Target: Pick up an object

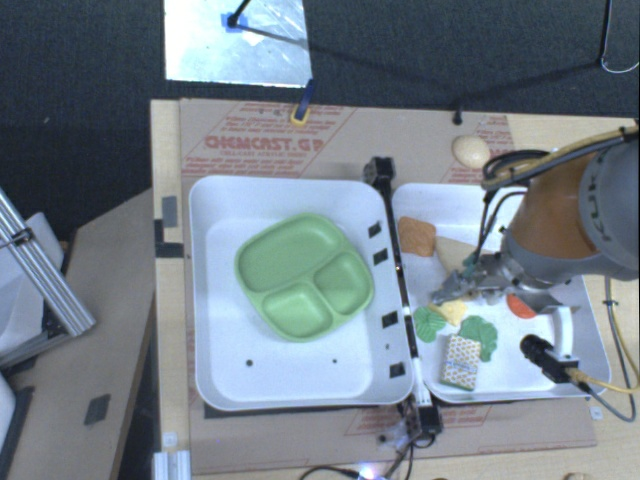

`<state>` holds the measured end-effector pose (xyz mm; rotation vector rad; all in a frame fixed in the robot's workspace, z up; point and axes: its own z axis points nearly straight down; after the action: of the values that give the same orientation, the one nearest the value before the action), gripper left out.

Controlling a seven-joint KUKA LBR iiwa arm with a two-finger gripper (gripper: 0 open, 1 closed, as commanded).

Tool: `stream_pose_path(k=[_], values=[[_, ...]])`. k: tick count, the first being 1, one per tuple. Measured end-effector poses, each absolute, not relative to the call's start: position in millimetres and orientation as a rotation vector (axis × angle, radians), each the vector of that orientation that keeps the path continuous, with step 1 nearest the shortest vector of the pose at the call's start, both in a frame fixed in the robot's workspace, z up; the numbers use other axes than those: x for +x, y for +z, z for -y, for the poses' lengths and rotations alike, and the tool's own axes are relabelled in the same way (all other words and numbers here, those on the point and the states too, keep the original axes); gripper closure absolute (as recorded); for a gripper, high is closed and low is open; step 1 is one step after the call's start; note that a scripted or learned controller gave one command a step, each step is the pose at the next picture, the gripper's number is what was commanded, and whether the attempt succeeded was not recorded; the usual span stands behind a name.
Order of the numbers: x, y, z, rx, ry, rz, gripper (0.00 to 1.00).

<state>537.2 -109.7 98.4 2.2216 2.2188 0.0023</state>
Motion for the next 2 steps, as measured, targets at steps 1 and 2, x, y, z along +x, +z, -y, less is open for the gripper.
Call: stream_pose_path(k=[1,2], values=[[540.7,89,109,2.218,0.01,-2.222,0.0],[543.1,101,108,2.212,0.018,-2.219,1.0]])
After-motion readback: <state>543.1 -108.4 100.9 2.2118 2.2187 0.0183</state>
